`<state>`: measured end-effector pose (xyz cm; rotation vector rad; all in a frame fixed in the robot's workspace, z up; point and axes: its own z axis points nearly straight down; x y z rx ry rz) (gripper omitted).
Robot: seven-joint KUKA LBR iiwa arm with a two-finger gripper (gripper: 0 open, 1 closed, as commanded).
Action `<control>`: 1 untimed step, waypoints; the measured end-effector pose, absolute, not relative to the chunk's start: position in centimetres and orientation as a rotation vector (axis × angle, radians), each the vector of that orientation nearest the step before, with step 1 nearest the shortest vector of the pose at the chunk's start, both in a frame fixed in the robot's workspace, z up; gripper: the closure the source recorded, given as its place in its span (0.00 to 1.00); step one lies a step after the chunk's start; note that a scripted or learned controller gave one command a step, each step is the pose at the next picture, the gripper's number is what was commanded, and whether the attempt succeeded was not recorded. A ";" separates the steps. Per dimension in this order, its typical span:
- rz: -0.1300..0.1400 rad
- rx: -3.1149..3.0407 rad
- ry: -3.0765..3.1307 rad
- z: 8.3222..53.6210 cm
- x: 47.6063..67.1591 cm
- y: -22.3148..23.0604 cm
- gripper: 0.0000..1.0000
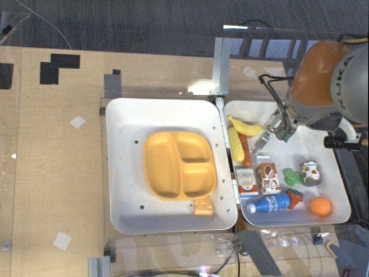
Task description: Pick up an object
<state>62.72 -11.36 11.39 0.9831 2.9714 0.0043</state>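
I saw the hand (266,137) hanging over the right bin (340,209) beside the banana (245,127), but I couldn't tell its grip.

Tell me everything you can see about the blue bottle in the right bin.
The blue bottle lies on its side along the near edge of the right bin, tilted slightly. It looks like plastic, with a blue body and a white cap end pointing toward the left bin. Two small cartons sit just behind it, close to or touching it. A red and green toy vegetable rests against its other end, and an orange lies further right, apart.
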 end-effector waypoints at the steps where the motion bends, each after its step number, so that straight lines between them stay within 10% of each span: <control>1: 0.004 0.989 2.966 11.0 66.2 -9.6 0.00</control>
